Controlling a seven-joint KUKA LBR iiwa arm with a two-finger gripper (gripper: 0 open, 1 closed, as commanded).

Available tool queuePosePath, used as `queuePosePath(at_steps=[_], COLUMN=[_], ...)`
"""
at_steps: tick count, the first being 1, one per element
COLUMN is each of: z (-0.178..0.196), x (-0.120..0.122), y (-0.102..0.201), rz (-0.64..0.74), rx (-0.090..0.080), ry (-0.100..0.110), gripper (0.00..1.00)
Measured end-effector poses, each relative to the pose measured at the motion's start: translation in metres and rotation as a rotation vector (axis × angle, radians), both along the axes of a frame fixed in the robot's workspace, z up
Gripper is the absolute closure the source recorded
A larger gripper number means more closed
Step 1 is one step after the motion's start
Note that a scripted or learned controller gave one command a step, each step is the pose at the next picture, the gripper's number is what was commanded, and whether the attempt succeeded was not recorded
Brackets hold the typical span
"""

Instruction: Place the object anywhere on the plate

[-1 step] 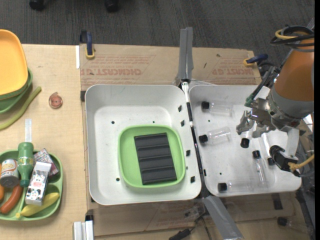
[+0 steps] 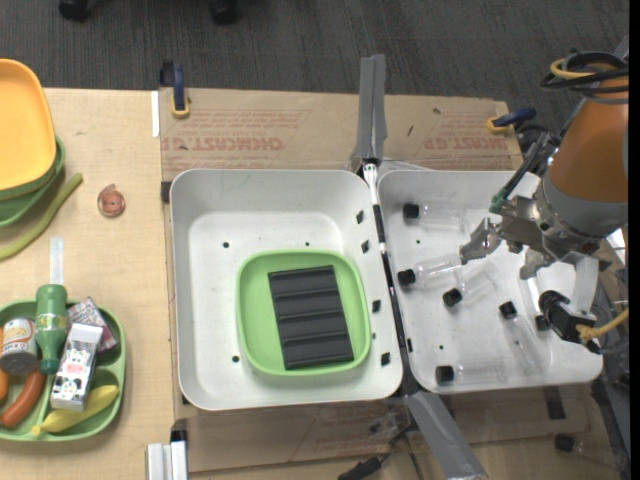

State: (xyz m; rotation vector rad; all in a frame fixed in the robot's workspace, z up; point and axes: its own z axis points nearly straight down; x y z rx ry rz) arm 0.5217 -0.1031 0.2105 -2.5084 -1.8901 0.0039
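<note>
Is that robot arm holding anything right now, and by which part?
It cannot be told. The gripper is over the right bin among clear plastic items, with nothing plainly between its jaws.

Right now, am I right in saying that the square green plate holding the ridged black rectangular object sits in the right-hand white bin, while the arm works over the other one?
Not quite: the camera view shows the square green plate, with the ridged black rectangular object on it, in the left-hand white bin. The arm is over the right-hand white bin, as the rest of your statement implies.

Two white bins [image 2: 200, 268], one green plate [image 2: 255, 313], one black ridged object [image 2: 310, 316], one arm [image 2: 590, 158]
</note>
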Motion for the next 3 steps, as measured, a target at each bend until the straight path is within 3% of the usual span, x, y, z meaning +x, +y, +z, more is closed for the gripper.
queuePosePath(at_steps=[1,2,3], z=[0.051,0.152,0.230], x=[-0.018,-0.043,-0.043], y=[-0.060,-0.094,-0.106], rz=[-0.008,-0.183,-0.301], rx=[-0.001,-0.002,-0.002], ry=[-0.001,0.000,0.001], gripper=[0.00,0.00,0.00])
